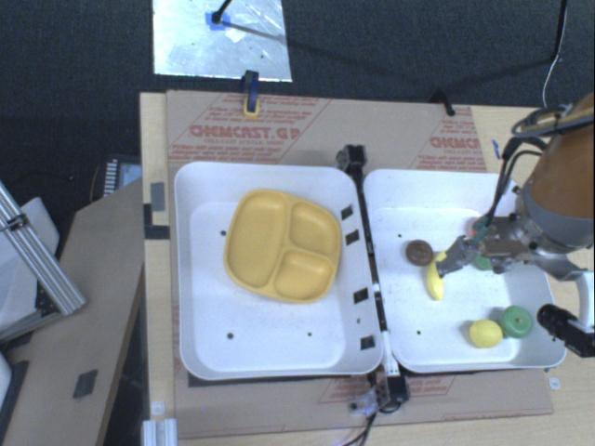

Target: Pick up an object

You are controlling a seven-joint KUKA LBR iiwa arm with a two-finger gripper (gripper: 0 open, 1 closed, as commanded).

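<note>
Where the left white shallow bin [200, 342] fills the middle left of the frame, a yellow plastic three-compartment tray [282, 244] lies tilted in it. Right of the black divider, the right white bin [409, 342] holds a small brown round object [419, 251] near its left side, with a yellow banana-shaped toy [434, 282] just below it. The tool [448, 262] sits right over that toy's upper end, hiding part of it; its state I cannot tell. Lower right lie a yellow lemon-like ball [484, 334] and a green round piece [517, 321], touching.
</note>
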